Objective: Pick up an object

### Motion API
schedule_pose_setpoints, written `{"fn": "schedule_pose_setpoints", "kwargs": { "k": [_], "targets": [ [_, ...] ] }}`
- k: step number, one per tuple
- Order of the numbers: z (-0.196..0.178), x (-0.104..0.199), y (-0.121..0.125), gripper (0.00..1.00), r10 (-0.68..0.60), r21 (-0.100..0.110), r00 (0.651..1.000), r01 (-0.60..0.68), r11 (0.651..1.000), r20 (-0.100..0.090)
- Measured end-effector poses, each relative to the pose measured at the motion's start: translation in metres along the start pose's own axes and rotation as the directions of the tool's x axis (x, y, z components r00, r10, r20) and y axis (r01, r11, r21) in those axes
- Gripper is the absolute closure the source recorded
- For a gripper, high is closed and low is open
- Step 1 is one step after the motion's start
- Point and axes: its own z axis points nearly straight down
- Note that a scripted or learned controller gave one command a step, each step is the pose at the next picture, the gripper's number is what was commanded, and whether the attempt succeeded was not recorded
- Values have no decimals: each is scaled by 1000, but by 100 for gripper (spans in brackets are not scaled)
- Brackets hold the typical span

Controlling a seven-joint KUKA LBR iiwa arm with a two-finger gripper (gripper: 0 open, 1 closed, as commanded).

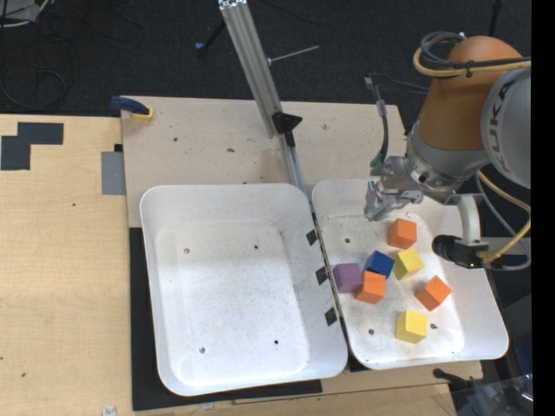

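A: Block positions, relative to the right bin (486, 341)?
B: All seven are inside it. Nearest the front rim is a yellow cube (412, 326). Behind that, an orange cube (433, 292) on its right side and a second orange cube (371, 287) toward the middle, touching a purple cube (348, 276) by the bin's left wall. A blue cube (379, 264) sits just behind that pair, a second yellow cube (408, 263) beside it, and a third orange cube (401, 232) farthest back.
A: Gripper?
B: Gripper (379, 208) hangs over the bin's rear half, just beside the far orange cube, on its left. Can't tell whether the fingers are spread or pressed together; the tips blur against the white floor. Nothing visible between them.
A: Arm pose?
B: Comes in over the bin's right rear corner, orange band (460, 94) high, wrist pointing down and left into the bin. Left bin (165, 206) sits next to it on the bench (199, 146).
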Motion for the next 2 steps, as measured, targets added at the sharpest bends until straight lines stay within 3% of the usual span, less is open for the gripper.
{"fn": "schedule_pose_setpoints", "kwargs": {
  "k": [2],
  "targets": [
    [13,108,-28,100,-1,1,1000,1,1000,0]
  ]
}}
